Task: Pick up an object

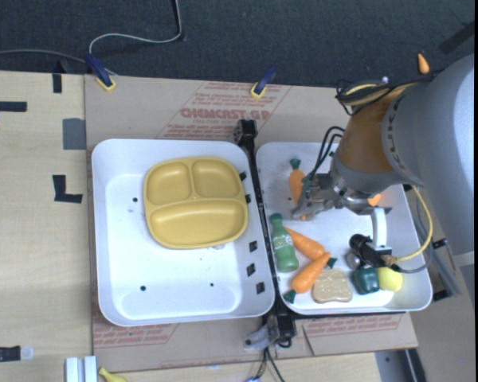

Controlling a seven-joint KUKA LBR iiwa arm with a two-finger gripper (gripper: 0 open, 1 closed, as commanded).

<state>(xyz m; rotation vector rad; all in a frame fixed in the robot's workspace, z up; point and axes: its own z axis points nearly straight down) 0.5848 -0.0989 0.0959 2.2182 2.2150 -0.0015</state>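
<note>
- The arm [398, 142] reaches in from the right and bends down over the right bin [398, 297], since every loose toy lies there.
- The gripper [312, 201] hangs low in that bin's upper left part, close beside a small carrot [295, 183] near the divider; I judge this the likely target.
- Whether the gripper is released or clenched, I cannot tell; nothing is visibly grasped.
- 2 more carrots [307, 243] lie crossed below it, next to a green bottle [284, 245].
- A slice of bread [332, 288], a green block and a lemon [390, 278] crowd the lower edge.
- The left bin [115, 213] holds a yellow divided plate [196, 200], well apart from the gripper.
</note>
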